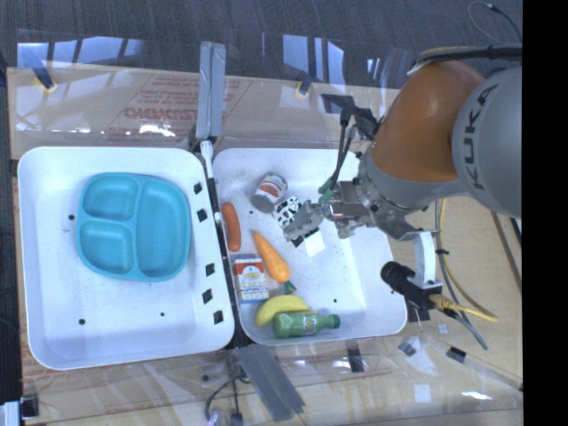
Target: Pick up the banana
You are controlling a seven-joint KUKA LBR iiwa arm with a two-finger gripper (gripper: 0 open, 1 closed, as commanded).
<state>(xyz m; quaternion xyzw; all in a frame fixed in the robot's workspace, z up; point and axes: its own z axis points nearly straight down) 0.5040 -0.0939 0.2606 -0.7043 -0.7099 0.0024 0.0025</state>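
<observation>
There were two white bins (40, 264) and one blue plate (135, 224). One yellow, curved banana (282, 307) lay by one green bottle (304, 324). I could not tell the gripper's (302, 224) state.

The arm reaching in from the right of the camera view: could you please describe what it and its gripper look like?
The arm is bulky and rounded, grey, with dark lettering on its shell and a broad orange band above the wrist. Thin dark cables run along the wrist towards the gripper, a small metallic grey and black assembly. Yellow and black cables trail beneath the arm, beside the bin.
</observation>
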